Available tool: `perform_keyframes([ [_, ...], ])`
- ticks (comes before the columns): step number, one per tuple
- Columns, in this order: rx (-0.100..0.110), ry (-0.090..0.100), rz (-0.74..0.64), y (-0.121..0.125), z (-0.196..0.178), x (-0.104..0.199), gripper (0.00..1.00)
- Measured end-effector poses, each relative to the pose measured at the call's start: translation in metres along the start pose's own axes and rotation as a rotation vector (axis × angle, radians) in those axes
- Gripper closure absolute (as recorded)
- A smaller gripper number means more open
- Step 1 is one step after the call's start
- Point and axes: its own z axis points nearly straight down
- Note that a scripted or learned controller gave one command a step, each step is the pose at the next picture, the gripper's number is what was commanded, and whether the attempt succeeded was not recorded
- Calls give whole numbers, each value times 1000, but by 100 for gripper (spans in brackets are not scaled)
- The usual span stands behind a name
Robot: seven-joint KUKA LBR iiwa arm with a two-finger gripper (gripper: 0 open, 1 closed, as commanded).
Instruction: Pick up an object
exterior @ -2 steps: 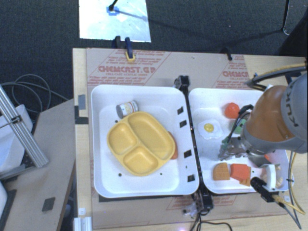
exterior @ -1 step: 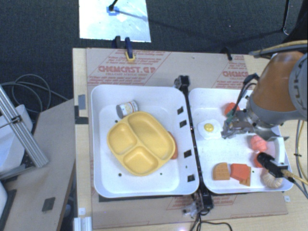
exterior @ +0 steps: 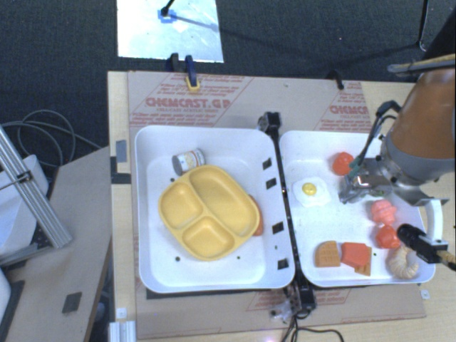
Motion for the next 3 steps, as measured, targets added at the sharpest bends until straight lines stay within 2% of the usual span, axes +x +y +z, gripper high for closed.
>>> perform_keyframes([
  [2,5,1,-3,-19,-7,67,100],
  [3,11,1,3,-21,46,80,100],
])
